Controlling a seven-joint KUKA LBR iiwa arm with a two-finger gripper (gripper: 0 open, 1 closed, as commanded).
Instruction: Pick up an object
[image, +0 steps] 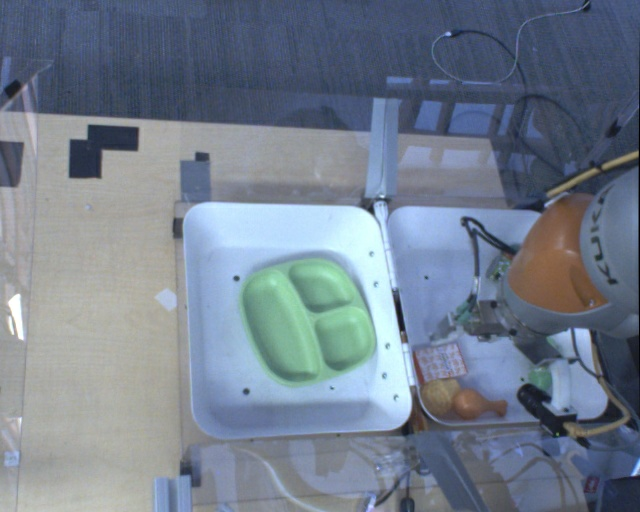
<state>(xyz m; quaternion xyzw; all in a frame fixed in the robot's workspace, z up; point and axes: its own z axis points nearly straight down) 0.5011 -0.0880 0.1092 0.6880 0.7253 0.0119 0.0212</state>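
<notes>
My gripper (463, 318) hangs low over the middle of the right bin (430, 250), below the grey wrist and its orange band (548, 262). A small square packet with a red pattern (440, 360) lies just in front of the gripper, apart from it. In the bin's front corner sit a tan round object (440, 392) and, touching it, an orange pear-shaped object (474, 404). The wrist hides much of the bin's right half. A bit of green shows at the gripper's tip, too small to identify.
The left bin (215, 300) holds a green divided tray (305, 320) with three compartments. A metal divider (381, 160) runs between the two bins. A small green object (541, 378) peeks out beside the arm at the right bin's front right.
</notes>
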